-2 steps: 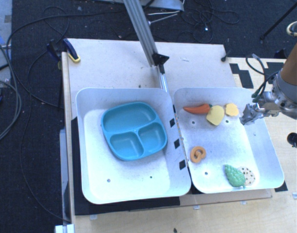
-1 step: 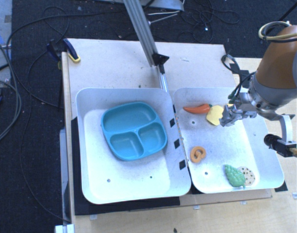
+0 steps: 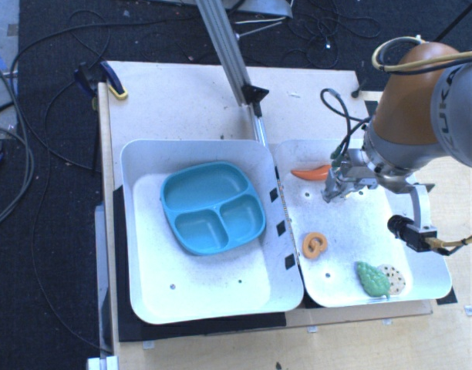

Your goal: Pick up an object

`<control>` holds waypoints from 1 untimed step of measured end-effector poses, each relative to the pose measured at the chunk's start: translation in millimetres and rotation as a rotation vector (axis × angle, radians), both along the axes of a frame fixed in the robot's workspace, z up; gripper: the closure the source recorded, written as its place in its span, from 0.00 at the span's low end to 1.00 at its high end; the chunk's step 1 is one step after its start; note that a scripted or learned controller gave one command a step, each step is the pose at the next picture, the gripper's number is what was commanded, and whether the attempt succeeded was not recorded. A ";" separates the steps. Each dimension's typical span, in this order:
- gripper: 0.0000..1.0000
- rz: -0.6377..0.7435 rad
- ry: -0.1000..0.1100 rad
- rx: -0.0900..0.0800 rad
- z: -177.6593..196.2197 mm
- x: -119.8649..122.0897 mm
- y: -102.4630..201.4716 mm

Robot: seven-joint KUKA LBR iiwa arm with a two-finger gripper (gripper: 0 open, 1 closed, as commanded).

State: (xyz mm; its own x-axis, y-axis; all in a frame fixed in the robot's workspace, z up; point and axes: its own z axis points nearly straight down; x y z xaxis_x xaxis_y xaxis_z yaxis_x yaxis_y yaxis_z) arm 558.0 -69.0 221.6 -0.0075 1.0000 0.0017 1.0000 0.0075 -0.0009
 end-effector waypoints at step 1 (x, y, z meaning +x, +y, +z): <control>1.00 0.000 -0.001 0.000 -6.7 1.5 49.1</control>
State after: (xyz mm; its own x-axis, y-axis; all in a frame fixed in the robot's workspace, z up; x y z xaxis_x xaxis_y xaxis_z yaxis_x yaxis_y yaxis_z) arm 559.5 -19.9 214.9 -0.0072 1.0000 0.0016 1.0000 0.0072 -0.0002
